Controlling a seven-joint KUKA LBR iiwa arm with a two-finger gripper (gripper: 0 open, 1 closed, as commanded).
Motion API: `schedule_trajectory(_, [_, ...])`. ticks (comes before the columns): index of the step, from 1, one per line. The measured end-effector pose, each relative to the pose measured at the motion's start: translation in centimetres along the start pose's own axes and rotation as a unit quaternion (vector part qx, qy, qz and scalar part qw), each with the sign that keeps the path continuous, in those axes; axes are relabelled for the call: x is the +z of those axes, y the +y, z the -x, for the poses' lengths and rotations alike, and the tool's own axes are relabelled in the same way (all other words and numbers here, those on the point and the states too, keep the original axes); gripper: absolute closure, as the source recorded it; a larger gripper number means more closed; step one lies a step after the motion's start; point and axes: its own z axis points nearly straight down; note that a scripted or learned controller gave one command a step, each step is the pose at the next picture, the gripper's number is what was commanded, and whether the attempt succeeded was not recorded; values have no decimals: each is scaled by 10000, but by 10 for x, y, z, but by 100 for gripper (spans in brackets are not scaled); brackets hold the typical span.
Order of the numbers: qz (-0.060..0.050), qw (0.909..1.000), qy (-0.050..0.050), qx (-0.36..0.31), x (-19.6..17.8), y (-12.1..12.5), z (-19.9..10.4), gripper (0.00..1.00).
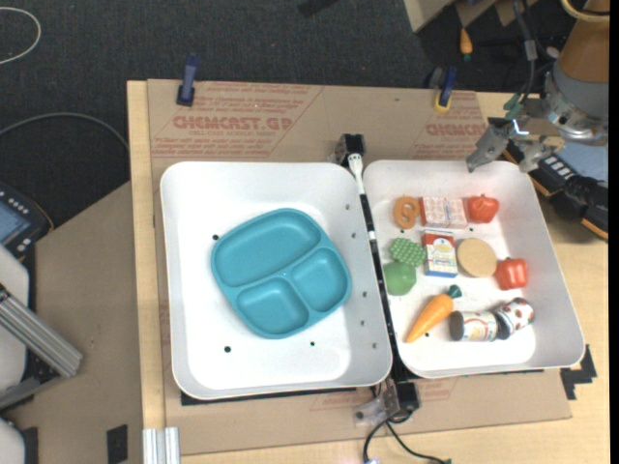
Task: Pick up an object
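The right bin (551, 249) holds several toy foods: an orange ring (407, 212), a pink box (444, 211), a red tomato (481, 208), a small carton (440, 254), a tan disc (476, 257), a red pepper (511, 273), a green pear (398, 278), a carrot (428, 317) and a can (472, 327) lying on its side. My gripper (504, 157) hovers over the bin's far right corner, above and behind the tomato. It is open, with nothing between its fingers.
The left bin (184, 259) holds a blue divided plate (280, 272). A black divider strip (368, 230) runs between the bins. Two clamps (187, 81) (446, 93) sit on the board's far edge. Cables and equipment crowd the far right.
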Motion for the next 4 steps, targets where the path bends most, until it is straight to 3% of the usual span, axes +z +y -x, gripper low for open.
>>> schedule_trajectory(1, [72, 10000, -13, -22, -117, -12, -33, 0])
schedule_trajectory(2, [34, 10000, -19, -11, -119, -12, -31, 100])
schedule_trajectory(3, [-8, 10000, 14, -33, -131, -50, -100, 100])
schedule_trajectory(4, [23, 10000, 9, -37, -181, -99, -169, 100])
